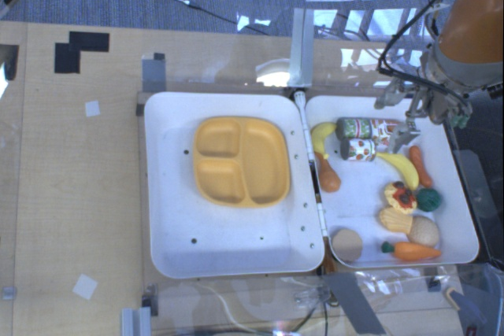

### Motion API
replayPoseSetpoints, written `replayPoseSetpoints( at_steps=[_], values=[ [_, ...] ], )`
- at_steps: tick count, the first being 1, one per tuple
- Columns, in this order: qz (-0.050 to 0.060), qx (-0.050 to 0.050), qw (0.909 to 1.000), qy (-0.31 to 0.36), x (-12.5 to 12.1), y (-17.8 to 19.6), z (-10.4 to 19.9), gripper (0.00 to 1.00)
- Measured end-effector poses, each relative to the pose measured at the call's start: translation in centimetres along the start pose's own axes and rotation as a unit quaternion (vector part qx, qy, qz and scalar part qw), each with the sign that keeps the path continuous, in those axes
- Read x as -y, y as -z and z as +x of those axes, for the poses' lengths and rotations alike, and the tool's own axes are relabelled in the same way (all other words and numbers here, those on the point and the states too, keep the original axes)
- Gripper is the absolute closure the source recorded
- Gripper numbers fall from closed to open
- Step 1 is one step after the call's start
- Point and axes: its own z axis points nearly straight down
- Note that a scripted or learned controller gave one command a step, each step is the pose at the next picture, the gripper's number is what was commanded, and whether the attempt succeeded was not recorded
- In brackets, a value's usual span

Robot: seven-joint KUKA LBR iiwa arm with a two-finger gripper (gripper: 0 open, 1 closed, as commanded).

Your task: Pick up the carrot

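Camera view: hand point(409, 120) (grip state unreadable) hovers above right bin point(465, 193), carrot point(416, 251) untouched.

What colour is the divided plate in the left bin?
Yellow; the divided plate shows clearly in the camera view.

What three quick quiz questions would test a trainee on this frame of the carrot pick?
1. True or false: the yellow divided plate lies in the left bin.
2. The carrot lies near which corner of the right bin? A) near right B) far left
3. What hangs over the right bin's far edge?

Key: 1 true. 2 A. 3 The gripper, above the can.
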Motion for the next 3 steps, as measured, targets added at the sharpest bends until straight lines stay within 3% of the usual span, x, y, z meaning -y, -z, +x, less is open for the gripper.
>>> replayPoseSetpoints(
  at_steps=[1, 2, 3],
  values=[
    [0.0, -0.002, 0.9977, -0.068, 0.7, -5.3, 4.6, 0.0],
    [0.0, -0.004, 0.9958, -0.092, 1.6, -10.8, 11.7, 0.0],
    [0.0, 0.001, 0.9665, -0.257, 0.2, -13.3, 10.9, 0.0]
  ],
)
